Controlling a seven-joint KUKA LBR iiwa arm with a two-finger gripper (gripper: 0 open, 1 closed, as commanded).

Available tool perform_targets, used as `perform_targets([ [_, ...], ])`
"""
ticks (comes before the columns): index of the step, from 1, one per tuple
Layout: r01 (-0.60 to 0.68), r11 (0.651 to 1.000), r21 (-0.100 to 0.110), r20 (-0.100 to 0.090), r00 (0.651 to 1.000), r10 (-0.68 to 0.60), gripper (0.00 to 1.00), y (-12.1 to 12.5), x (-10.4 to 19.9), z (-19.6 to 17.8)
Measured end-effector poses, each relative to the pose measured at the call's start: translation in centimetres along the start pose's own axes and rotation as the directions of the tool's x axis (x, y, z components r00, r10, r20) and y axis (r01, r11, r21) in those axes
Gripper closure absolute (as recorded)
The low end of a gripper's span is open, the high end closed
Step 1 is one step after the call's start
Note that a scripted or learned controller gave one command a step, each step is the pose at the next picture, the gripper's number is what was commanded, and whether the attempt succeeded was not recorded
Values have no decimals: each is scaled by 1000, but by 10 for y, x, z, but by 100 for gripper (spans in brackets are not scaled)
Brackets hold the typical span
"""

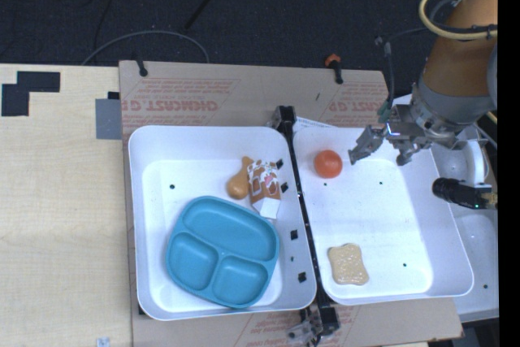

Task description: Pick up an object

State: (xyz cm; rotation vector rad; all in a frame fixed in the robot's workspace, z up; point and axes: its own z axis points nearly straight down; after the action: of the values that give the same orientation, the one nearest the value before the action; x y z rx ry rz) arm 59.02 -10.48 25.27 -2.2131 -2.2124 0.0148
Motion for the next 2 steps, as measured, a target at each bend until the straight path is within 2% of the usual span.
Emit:
perform_targets([
  [1,2,1000,-12,1,1000,-2,0,2,0,-7],
  [2,1,1000,-8,1,1000,-1,0,1,3,36],
])
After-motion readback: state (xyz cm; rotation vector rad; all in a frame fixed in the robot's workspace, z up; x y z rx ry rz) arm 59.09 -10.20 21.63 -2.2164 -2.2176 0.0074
